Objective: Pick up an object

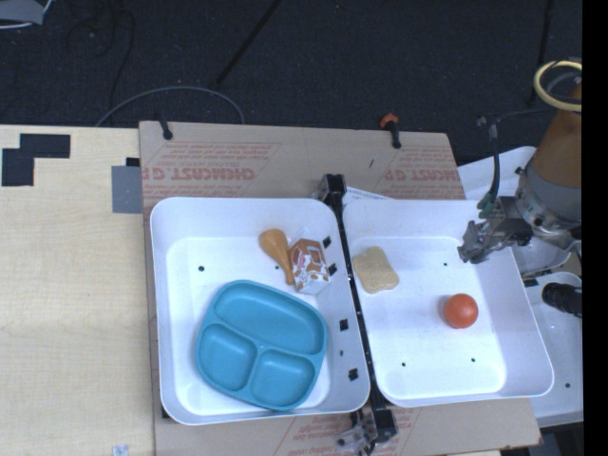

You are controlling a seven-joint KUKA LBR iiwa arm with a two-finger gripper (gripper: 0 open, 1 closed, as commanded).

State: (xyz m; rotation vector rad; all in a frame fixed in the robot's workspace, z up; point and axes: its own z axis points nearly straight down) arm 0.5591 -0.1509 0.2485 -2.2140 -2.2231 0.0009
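Currently the gripper (478, 245) hovers above the right bin (532, 350), its grasp unclear.

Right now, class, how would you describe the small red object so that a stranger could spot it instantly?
Find the right white bin, the one nearer the arm. In its open floor sits a small red ball, possibly a tomato. Its only neighbour in that bin, a pale yellow sponge-like block, is flatter, squarish and paler.

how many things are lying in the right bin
2. A pale yellowish sponge-like block lies near the bin's left wall, up by the divider, and a red ball sits toward the right side, below the hand. Nothing looks hidden there.
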